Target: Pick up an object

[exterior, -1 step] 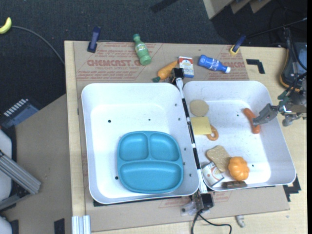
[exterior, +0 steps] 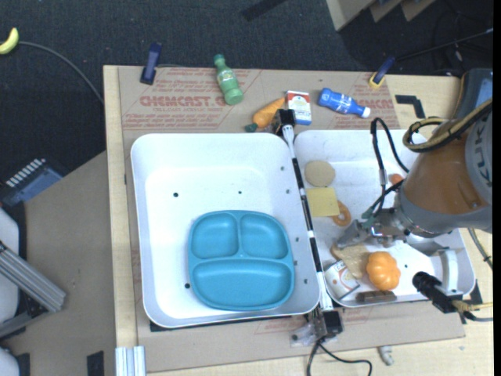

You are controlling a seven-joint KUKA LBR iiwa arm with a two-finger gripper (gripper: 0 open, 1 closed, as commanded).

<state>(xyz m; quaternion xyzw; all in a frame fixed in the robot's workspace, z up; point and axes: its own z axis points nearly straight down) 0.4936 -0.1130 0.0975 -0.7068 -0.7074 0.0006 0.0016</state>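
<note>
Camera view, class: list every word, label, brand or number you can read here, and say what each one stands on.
"CHEMCAST": red print on the brown board behind the left bin; the letters after it and the smaller red lines are too blurred to read.
Green bottle: label too small to read.
Blue bottle: label too small to read.
Red-and-white carton: print too blurred to read.
Small packet in the right bin: markings unreadable.

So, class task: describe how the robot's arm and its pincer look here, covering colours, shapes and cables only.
The arm is a thick, rounded tube, grey at the top with a broad orange-brown band above the wrist. Black cables loop beside it, and a yellowish one curls near the top. The wrist is a grey metal ring. The pincer is small, dark and metallic.
</note>
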